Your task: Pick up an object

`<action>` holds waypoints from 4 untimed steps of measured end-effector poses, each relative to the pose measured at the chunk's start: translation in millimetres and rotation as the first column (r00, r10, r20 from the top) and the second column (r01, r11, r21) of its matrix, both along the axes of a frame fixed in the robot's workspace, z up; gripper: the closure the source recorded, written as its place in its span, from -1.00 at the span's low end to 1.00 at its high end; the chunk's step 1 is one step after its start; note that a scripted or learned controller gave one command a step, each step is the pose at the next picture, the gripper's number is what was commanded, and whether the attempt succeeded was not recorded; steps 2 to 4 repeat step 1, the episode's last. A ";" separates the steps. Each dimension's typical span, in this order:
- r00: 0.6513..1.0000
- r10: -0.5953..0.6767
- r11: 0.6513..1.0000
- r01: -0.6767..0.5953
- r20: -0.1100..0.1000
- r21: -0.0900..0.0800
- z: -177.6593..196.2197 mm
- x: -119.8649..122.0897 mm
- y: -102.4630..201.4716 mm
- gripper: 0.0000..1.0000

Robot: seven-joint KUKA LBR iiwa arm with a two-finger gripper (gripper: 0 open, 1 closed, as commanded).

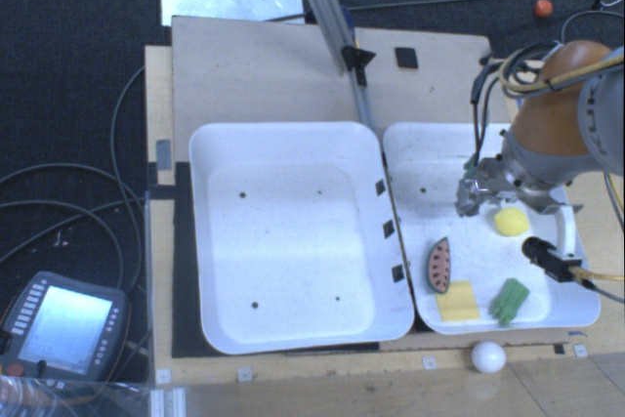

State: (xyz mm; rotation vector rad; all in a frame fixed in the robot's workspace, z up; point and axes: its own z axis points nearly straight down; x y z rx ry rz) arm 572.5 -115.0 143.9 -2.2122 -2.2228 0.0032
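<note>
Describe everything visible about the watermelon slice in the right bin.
The watermelon slice is a small wedge-shaped toy, red flesh with dark seed spots and a green rind along its curved left edge. It lies flat on the right bin floor near the bin's left wall, long axis pointing roughly away from the camera. A yellow block sits right beside its near end; whether they touch is unclear.

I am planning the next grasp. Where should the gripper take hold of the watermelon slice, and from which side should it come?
Grip the watermelon slice across its narrow width at mid-length, coming straight from above. It lies flat and elongated in the right bin, with free floor on both long sides; the yellow block sits near its lower end.
</note>
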 end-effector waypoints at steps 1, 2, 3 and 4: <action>1.000 -0.008 1.000 0.008 0.006 -0.003 11.4 -12.0 -53.7 1.00; 1.000 -0.008 1.000 0.008 0.006 -0.003 11.4 -12.0 -53.7 1.00; 1.000 -0.008 1.000 0.008 0.006 -0.003 11.4 -12.0 -53.7 1.00; 1.000 -0.008 1.000 0.008 0.006 -0.003 11.4 -12.0 -53.7 1.00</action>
